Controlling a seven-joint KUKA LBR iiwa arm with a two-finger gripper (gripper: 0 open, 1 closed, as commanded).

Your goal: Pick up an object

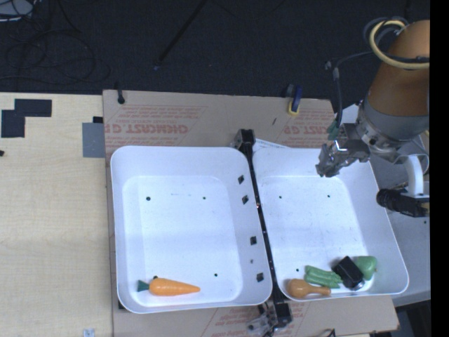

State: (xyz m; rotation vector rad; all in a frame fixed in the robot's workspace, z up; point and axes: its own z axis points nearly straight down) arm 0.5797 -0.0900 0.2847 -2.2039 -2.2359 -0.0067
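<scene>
An orange carrot (172, 286) with a green stub lies at the front of the left bin (126, 209). In the front right corner of the right bin (382, 209) sit a tan pear-shaped piece (306, 289), a green pod (323, 277), a black block (349, 272) and a green rounded piece (366, 264), bunched together. My gripper (330, 164) hangs over the back edge of the right bin, far behind that cluster, with nothing seen between its fingers.
A black divider strip (255, 223) runs between the two bins. Both bins rest on a cardboard sheet (210, 118). A blue and yellow clamp (295, 100) stands at the cardboard's back edge. Cables lie on the dark floor behind.
</scene>
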